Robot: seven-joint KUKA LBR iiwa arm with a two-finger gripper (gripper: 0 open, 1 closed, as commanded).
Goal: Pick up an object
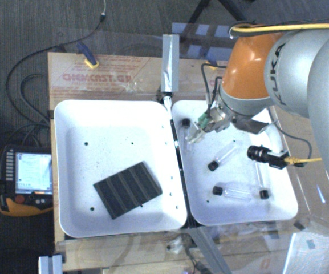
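Note:
My gripper (200, 128) hangs over the upper left part of the right bin (284, 210), below the orange wrist band. Its tip is small and partly hidden by the wrist. Several clear vials with black caps lie in that bin: one vial (222, 157) just right of and below the gripper, another vial (231, 192) near the front, and a third vial (260, 182) at the right. A small black cap (185, 122) rests by the bin's left wall, close to the gripper. In the left bin (67, 153) lies a black ridged block (128, 189).
A black connector (265, 155) with a yellow cable juts from the arm over the right bin. A teach pendant (24, 178) lies left of the bench. A cardboard sheet (107, 76) and a metal bar (169, 64) stand behind the bins.

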